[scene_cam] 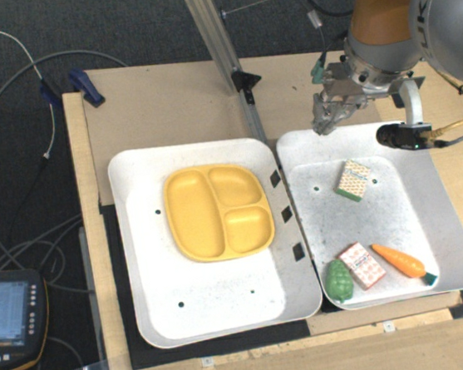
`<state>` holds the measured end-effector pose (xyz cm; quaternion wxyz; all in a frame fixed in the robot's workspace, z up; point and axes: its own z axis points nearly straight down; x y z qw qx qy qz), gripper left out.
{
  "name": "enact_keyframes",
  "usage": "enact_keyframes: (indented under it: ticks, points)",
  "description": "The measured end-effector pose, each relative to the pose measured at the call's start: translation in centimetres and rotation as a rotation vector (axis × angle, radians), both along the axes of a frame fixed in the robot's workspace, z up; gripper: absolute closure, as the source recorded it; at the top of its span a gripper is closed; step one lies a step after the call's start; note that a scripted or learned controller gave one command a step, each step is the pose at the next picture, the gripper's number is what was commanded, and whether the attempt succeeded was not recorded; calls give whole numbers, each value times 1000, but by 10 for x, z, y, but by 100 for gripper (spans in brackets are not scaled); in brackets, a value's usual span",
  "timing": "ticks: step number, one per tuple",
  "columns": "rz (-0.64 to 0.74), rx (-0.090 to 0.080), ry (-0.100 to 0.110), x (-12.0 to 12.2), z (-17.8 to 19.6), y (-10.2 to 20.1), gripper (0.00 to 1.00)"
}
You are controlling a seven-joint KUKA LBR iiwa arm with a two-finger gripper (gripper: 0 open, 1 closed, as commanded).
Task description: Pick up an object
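Observation:
My gripper [323, 125] hangs over the far left corner of the right bin [451, 213], its fingers shut with nothing between them. In that bin, a small green and white box [355, 180] lies a little in front and to the right of the gripper. Along the near edge sit a green bumpy object [339, 281], a red and white box [363, 265] and an orange carrot [400, 261], close together. The box touches the green object.
The left bin [144, 258] holds a yellow divided plate [218, 211]. A metal post [217, 35] rises slantwise behind the gap between the bins. A black part [401, 136] on the arm juts over the right bin's far rim.

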<state>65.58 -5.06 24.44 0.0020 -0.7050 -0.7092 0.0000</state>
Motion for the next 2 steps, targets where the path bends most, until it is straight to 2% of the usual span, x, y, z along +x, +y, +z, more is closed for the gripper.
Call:
enact_keyframes:
  ticks: [2]
  points:
    - [1, 0, 1, -1, -22, 106, 100]
